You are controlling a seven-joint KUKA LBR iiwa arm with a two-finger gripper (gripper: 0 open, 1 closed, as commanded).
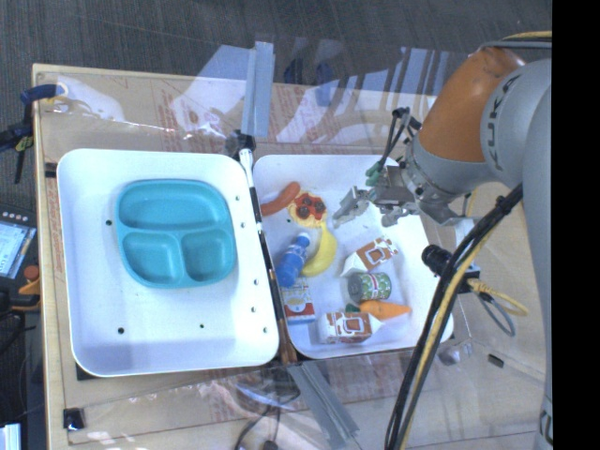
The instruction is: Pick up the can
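The can (368, 286) has a green and white label and lies among other items in the lower middle of the right bin (412, 331). A small brown and white carton (375, 251) touches its upper side and an orange carrot (385, 309) its lower side. My gripper (367, 208) hangs over the upper part of the right bin, above and apart from the can. Its fingers are spread open with nothing between them.
The right bin also holds a sausage (280, 198), a yellow and red toy (307, 208), a banana (323, 252), a blue bottle (293, 260) and another carton (346, 326). A teal divided tray (176, 230) lies in the left bin (84, 326). Cables (441, 307) hang by the right bin's edge.
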